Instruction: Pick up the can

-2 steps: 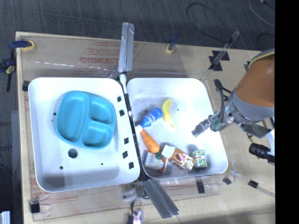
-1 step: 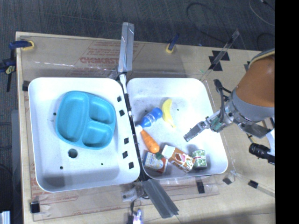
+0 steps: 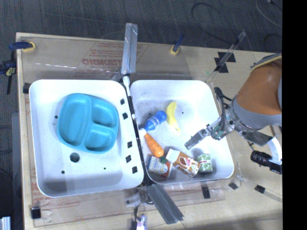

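Against the near edge of the right bin (image 3: 218, 104), toward its near-right corner, the can (image 3: 204, 163) stands beside a carton (image 3: 184, 163). Above the bin's right part the gripper (image 3: 194, 141) hangs just short of the can, toward the far side and apart from it; whether it is parted or closed cannot be told, and nothing shows in it. A banana (image 3: 171, 115), bottle (image 3: 154, 121) and carrot (image 3: 154, 145) lie farther left.

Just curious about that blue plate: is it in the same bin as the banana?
No, the blue plate lies in the left bin, the banana in the right bin.
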`<state>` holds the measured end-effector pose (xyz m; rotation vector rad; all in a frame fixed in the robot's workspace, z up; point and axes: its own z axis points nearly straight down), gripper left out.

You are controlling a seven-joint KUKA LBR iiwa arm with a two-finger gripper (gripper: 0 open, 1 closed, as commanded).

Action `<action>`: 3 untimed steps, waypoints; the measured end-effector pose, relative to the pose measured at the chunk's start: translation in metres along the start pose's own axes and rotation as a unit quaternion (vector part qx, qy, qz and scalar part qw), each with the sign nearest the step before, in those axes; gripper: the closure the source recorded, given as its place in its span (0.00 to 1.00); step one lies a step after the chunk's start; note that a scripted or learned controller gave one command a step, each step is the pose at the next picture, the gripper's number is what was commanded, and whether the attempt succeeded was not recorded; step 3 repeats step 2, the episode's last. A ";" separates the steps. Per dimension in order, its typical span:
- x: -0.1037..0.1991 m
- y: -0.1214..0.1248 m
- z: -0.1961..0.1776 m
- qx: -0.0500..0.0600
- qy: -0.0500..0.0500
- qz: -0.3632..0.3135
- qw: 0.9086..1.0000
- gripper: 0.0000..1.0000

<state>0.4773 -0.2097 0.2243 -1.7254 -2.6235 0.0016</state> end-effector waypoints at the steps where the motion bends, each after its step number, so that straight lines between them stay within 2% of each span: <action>1: 0.000 0.000 0.001 0.000 0.001 -0.003 1.000 0.00; 3: 0.000 0.000 0.004 0.000 0.001 -0.005 1.000 0.00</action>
